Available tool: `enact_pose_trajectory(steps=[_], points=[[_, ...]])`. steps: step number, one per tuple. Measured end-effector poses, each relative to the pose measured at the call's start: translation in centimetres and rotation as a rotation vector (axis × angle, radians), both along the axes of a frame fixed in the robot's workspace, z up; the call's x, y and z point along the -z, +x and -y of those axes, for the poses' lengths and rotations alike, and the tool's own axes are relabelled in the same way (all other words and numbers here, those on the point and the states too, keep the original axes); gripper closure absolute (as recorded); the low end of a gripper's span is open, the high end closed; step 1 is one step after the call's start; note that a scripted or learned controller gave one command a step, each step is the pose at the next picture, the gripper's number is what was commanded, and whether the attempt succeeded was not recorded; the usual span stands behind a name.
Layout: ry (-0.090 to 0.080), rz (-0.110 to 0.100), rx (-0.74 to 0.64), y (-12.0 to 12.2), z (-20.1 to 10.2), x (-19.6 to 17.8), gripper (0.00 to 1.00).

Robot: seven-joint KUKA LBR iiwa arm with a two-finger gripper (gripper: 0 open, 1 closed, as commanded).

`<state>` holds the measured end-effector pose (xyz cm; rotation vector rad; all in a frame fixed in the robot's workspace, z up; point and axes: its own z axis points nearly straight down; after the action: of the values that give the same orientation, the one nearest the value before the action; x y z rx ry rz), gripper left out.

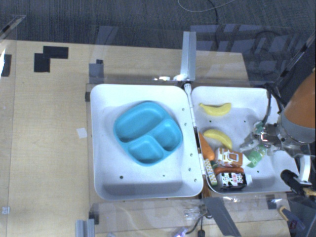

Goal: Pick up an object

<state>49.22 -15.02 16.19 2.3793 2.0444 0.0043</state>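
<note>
My gripper (257, 140) hangs low over the right side of the right bin (256, 95), reaching in from the right edge. A pale green object (254, 157) lies just below and beside it; whether they touch I cannot tell. Left of the gripper lies a yellow banana (217, 138). A second banana (216, 109) rests near the bin's back. An orange carrot-like piece (207, 150) lies along the bin's left wall. A small orange-and-white pack (229, 158) and a dark pack with red and white print (231, 178) sit at the front.
The left bin (106, 181) holds a blue divided plate (147, 132). A metal post (189, 53) stands behind the seam between the bins. The grey arm with its orange band (302, 107) covers the right bin's right edge.
</note>
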Motion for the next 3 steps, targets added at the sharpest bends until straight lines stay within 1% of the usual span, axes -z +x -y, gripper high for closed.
enact_pose_trajectory(steps=[1,2,3], points=[[0.000,0.003,-0.087,1.3,-4.1,5.6,0.00],[0.000,0.003,-0.087,1.3,-4.1,5.6,0.00],[-0.002,0.008,-0.245,7.5,-5.9,7.2,0.00]])
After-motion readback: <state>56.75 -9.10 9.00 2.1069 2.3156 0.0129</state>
